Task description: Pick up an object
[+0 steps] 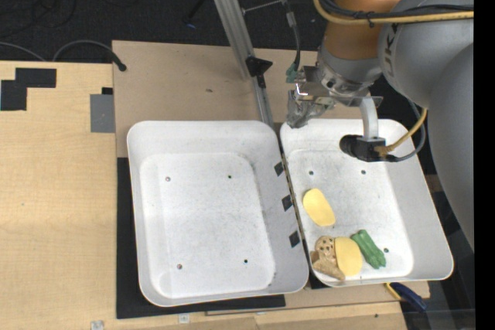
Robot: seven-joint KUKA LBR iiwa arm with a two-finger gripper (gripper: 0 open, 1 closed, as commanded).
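Note:
The right bin [402,197] holds several small objects near its front left. A pale yellow rounded piece [318,207] lies by the bin's left wall. Closer to the front sit a tan speckled piece [326,255], a yellow piece [348,256] and a green piece [369,249], bunched together. My gripper [298,117] hangs over the far left corner of the right bin, well behind those objects and apart from them. Nothing shows between its fingers.
The left bin [147,166] lies beside the right one, with black clips [287,202] along the shared wall. A slanted aluminium rail [232,19] rises behind the bins, close to the gripper. A black cable fitting [362,146] hangs over the right bin.

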